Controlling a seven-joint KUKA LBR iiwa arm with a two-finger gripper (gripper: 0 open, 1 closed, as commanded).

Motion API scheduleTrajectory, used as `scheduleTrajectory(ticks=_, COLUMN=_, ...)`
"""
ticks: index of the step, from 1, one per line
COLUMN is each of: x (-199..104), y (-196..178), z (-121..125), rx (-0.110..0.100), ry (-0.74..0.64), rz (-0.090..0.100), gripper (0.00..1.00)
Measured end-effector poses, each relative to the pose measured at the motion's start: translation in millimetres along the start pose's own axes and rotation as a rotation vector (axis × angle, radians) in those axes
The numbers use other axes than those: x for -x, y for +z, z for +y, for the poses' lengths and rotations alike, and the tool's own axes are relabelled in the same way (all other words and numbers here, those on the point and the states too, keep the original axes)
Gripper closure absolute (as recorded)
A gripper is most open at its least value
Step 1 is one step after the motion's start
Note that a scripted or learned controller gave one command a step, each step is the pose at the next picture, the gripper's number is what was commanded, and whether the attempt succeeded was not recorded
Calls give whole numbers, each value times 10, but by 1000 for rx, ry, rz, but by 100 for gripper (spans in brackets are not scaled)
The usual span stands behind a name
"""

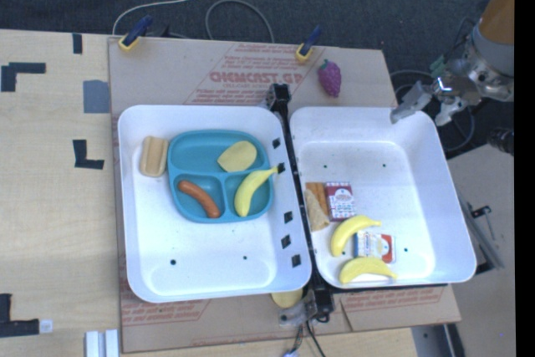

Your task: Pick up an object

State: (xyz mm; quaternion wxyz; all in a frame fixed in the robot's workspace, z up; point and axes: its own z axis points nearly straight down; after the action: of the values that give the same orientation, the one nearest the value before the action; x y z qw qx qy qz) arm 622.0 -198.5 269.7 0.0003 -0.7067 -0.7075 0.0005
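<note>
The right bin [418,180] holds two yellow bananas [354,232] [368,269], a red and white carton [340,201], a small red and white packet [374,246] and a tan cracker [316,206], all in its near left part. My gripper [425,109] hangs above the bin's far right corner, well away from these items. Its fingers are spread and nothing sits between them. In the left bin [209,263] a blue divided plate [185,159] carries a sausage [199,196], a banana [251,188] and a yellow lump [237,155]. A bread piece [153,155] lies beside the plate.
A purple grape bunch [330,78] lies on the cardboard behind the right bin. Two clamps [134,35] [308,44] hold the cardboard's far edge. A black divider [287,180] runs between the bins. Cables trail over the dark floor behind.
</note>
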Motion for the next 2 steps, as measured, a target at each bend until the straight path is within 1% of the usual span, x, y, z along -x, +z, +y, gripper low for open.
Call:
scheduleTrajectory(ticks=1, x=-508, y=817, z=-444, rx=-10, ry=-2, rz=4, gripper=0)
scheduleTrajectory(ticks=2, x=-1095, y=1574, z=-252, rx=-6, ry=-5, rz=3, gripper=0)
